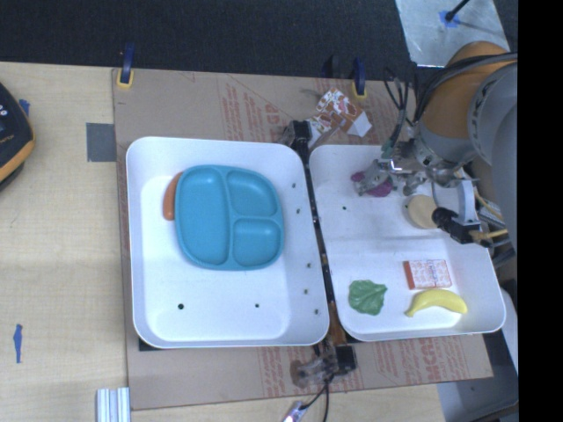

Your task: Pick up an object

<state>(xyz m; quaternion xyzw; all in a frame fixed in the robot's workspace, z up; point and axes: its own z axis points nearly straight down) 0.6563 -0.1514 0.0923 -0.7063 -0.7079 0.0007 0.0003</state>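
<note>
Camera view: pincer (384, 176) low over right bin (369, 236), far end, touching a purple object (373, 185); finger spread impossible to tell. Nearer: green leaf toy (367, 296), yellow banana (436, 303), red-and-white packet (427, 274). Left bin (149, 262): blue divided plate (230, 216).

On the wooden table (62, 262) sit two shallow white bins. The left bin (158, 306) holds a blue divided plastic plate (230, 216) overlapping an orange sausage-shaped toy (168, 199). In the right bin (369, 236), the claw (385, 176) hovers at a purple object (376, 187), near a green leaf (367, 296), yellow banana (436, 303), and red-printed packet (427, 273).
</note>
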